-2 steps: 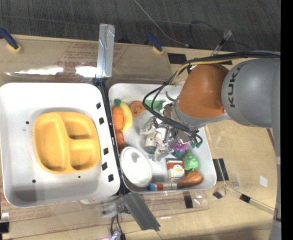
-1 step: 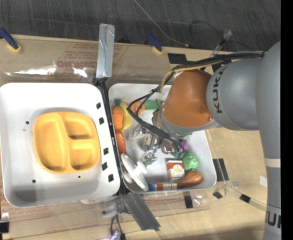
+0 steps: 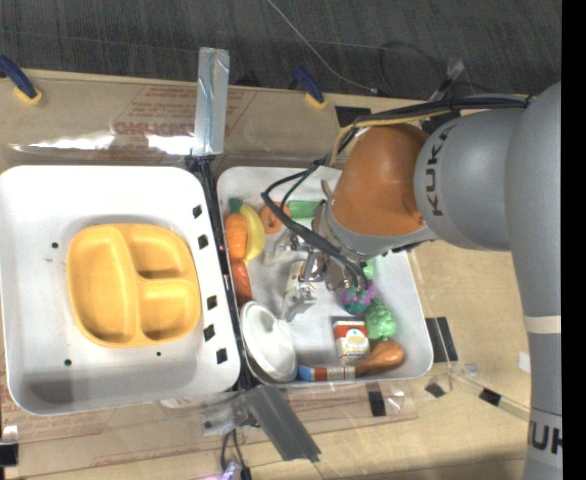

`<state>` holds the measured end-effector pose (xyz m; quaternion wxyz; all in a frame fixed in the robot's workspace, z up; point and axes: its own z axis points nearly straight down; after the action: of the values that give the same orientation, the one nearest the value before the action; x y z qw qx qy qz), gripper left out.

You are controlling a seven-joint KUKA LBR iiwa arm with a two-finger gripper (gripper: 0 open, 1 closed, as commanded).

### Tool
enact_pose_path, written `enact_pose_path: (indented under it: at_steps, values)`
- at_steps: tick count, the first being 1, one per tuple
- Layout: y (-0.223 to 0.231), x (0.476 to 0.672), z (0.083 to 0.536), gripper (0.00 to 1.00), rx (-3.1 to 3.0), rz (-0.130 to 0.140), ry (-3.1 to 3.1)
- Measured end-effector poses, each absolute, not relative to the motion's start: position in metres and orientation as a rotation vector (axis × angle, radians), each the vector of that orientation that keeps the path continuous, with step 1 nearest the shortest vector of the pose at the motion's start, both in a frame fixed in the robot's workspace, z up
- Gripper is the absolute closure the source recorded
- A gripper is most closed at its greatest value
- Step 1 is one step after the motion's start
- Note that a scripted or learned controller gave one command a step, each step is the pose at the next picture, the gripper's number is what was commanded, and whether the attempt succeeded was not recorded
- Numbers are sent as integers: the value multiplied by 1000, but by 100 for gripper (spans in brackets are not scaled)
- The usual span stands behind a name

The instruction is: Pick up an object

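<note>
The right bin (image 3: 419, 313) holds several toy foods. An orange carrot (image 3: 235, 236) and a yellow banana (image 3: 254, 230) lie at its left wall. A white bowl (image 3: 266, 344) sits in the front left corner. A red carton (image 3: 350, 339), a brown piece (image 3: 380, 356), a green broccoli (image 3: 379, 320) and purple grapes (image 3: 357, 294) cluster at the front right. My gripper (image 3: 303, 280) hangs low over the bin's middle, between the banana and the grapes. Nothing visible is held in it. The arm's orange band (image 3: 378, 180) hides the back of the bin.
The left bin (image 3: 28, 268) holds a yellow divided plate (image 3: 133, 280). Black cables (image 3: 283, 208) trail from the wrist over the right bin's back left. A thin red and blue stick (image 3: 323, 373) lies along the right bin's front wall.
</note>
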<state>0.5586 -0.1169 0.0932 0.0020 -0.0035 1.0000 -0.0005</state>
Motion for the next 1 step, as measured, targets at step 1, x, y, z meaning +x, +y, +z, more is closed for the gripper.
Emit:
enact_pose_path:
  at_steps: [1]
  values:
    - [-172, 659, 177, 0, 559, -2, 3082]
